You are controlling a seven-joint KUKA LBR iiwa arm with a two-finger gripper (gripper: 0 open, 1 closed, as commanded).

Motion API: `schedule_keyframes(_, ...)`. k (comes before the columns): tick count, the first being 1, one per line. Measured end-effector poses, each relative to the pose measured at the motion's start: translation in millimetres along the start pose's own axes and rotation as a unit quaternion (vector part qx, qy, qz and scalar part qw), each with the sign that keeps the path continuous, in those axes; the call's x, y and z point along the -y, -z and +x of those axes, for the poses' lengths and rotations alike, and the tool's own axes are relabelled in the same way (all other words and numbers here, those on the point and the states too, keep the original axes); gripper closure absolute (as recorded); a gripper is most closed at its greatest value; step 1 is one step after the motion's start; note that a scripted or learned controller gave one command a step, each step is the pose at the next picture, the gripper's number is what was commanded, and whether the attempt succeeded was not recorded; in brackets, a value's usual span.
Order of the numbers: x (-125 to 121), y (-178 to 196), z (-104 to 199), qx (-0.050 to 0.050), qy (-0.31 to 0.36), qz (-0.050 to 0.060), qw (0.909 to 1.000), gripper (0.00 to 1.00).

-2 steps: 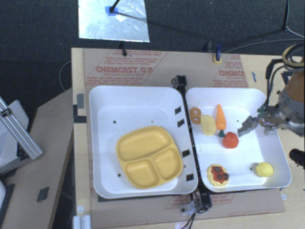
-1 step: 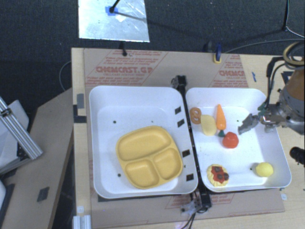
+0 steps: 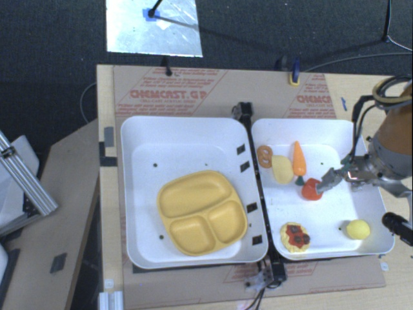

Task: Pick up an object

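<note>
A red toy (image 3: 312,189) is seen near the middle of the right bin (image 3: 345,131), and the gripper (image 3: 329,178) is poised at its upper right edge, touching or almost touching it. Whether anything is clamped cannot be told; the gripper's state is not shown clearly enough, as its tip is small and blurred against the toy. The arm (image 3: 390,147) is extended in from the right, over the bin's right wall.

Just left and up from the red toy, a carrot (image 3: 299,158) is laid upright along the view, and a pale yellow piece (image 3: 282,170) is set against its left side. A pretzel (image 3: 264,155) is found beside that, close to the bin's left wall. Little free floor is left among these four. More open floor is offered below them: a small pizza (image 3: 295,236) is placed at the front edge, and a lemon (image 3: 357,228) near the front right corner, with bare white between the two and between them and the red toy. The back strip of the bin is bare as well.

The left bin (image 3: 187,128) is shared with a yellow tray (image 3: 202,210), set toward the front right, and white floor is left along the back and left walls
</note>
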State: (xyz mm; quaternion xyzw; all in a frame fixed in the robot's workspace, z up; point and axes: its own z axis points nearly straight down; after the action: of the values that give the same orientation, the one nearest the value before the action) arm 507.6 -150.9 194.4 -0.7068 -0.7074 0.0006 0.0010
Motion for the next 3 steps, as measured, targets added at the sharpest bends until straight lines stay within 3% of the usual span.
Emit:
schedule_keyframes(2,17,-106,13,-0.001,0.000,0.001,1.0000,0.00)
schedule_keyframes(3,15,-92,12,0.001,0.000,-0.002,1.0000,1.00)
